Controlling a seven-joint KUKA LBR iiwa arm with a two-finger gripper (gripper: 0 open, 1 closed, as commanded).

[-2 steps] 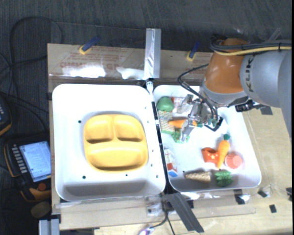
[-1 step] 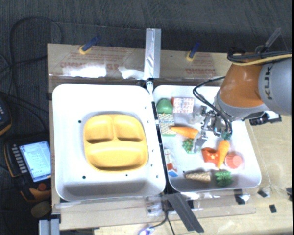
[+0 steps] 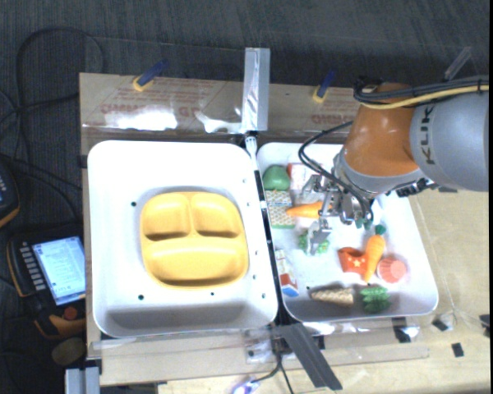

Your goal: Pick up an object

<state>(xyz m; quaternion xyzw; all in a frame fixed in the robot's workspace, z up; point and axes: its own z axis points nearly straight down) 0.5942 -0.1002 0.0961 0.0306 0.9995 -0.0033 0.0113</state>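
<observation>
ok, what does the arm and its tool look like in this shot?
The arm is a thick, rounded grey casing with part of dark KUKA lettering on its side. Above the wrist sits a glossy orange band. Black cables loop around the band, and a yellow cable runs along the top. The tool is a small metallic assembly with greenish parts; finer detail is too blurred to tell.

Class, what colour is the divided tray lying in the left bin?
The tray is yellow, seen in the camera view from above; the left bin holding it is white.

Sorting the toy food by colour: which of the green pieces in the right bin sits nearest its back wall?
The round green piece in the back left corner; the other green one lies by the front wall.
</observation>
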